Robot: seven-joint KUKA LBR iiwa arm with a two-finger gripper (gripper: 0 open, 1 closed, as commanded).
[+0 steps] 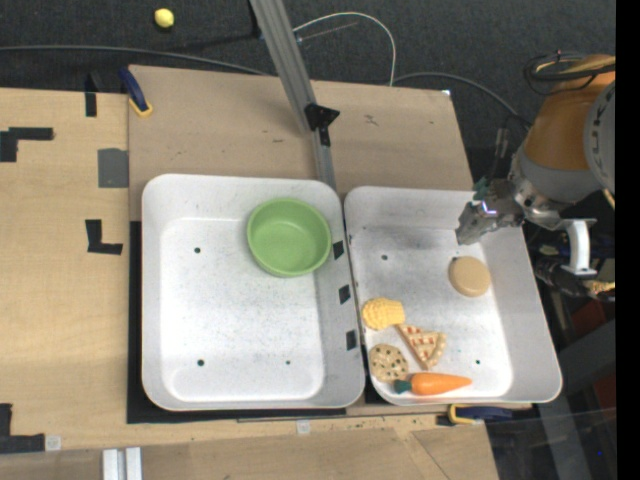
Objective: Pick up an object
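The bun [469, 276] is my likely target — a tan round lying in the right bin [520, 368], by itself. Just above it hangs the gripper [473, 224], nothing between its tips; whether it's spread or closed I cannot tell. Below and left of the bun cluster the corn [383, 313], pizza slice [424, 345], cookie [388, 362] and carrot [440, 384]. Farther left of the bun, the green bowl [289, 236]. My worry — the smooth dome squirting sideways under an off-centre pinch.

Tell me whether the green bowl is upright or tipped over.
Upright. The green bowl sits in the left bin with its round rim facing up and its hollow inside showing; nothing shows in it.
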